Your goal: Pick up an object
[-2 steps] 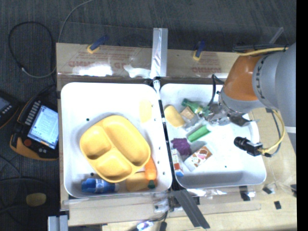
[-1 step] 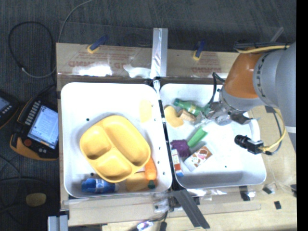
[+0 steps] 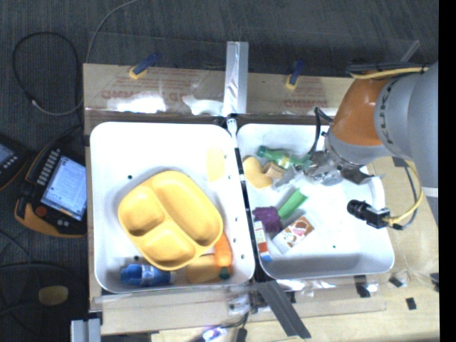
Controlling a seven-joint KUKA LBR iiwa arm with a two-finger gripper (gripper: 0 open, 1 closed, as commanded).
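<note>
near: card and green block in right bin, well apart from the rest, easiest picks | card print too small to read | far: gripper low by green bottle; grip state cannot be told | descend square, avoid bin wall

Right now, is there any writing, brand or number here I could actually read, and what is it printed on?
None reads clearly.
Red print on the taped cardboard sheet behind the bins: too blurred.
Dark letters on the robot arm by its orange band: cut off, unreadable.
Handheld screen on the floor: text too small.
Small packet in the right bin: label too small.
</note>
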